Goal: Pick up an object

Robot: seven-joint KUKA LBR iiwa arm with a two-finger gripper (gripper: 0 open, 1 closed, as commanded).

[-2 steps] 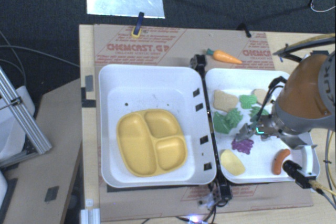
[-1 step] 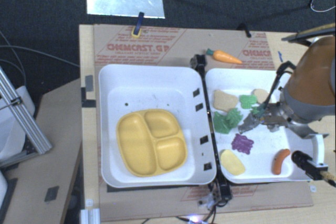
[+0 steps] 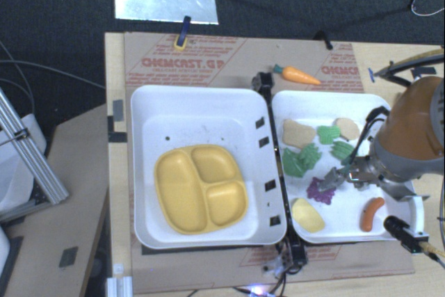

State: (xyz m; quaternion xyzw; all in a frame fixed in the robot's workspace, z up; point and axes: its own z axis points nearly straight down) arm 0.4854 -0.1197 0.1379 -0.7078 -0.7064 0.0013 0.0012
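Note:
The right bin (image 3: 327, 99) holds several toy foods: a tan bread slice (image 3: 299, 133), green leafy pieces (image 3: 300, 161), another green piece (image 3: 329, 134), a small tan piece (image 3: 347, 127), purple grapes (image 3: 321, 190), a pale yellow piece (image 3: 308, 215) and an orange-red sausage (image 3: 370, 213). My gripper (image 3: 335, 177) hangs low over the right bin, its tips just above the purple grapes and right of the green leaves. Nothing is visibly held between its fingers.
The left bin (image 3: 201, 104) holds a yellow divided tray (image 3: 200, 186). A toy carrot (image 3: 297, 74) lies on the cardboard behind the bins. The arm's orange band (image 3: 417, 118) covers the right bin's right side. A metal frame (image 3: 28, 156) stands at the left.

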